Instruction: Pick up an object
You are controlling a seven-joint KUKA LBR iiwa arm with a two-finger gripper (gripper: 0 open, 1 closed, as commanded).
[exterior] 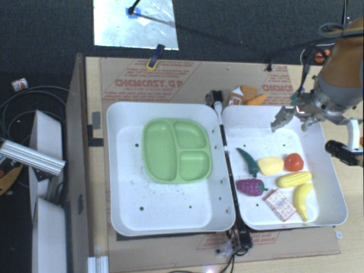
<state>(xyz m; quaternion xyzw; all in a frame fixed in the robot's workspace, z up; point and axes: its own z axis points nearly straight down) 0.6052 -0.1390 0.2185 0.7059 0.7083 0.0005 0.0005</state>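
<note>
A cardboard-covered bench (170, 75) holds two shallow white plastic bins. The left bin (128, 209) contains a smooth green divided plate (175, 151). The right bin (333, 201) holds glossy toy foods: red tomato (293, 162), yellow corn (294, 179), banana (303, 201). The gripper (295, 117) hovers at its far edge, jaws apart, holding nothing.

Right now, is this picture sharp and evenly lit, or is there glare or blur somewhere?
Camera view: the silvery sheet at the top glares brightly; the two white bins are evenly lit with soft shadows; the toy foods, such as the tomato and banana, look slightly soft; the gripper and arm at the right are somewhat blurred; the dark floor loses detail.
</note>
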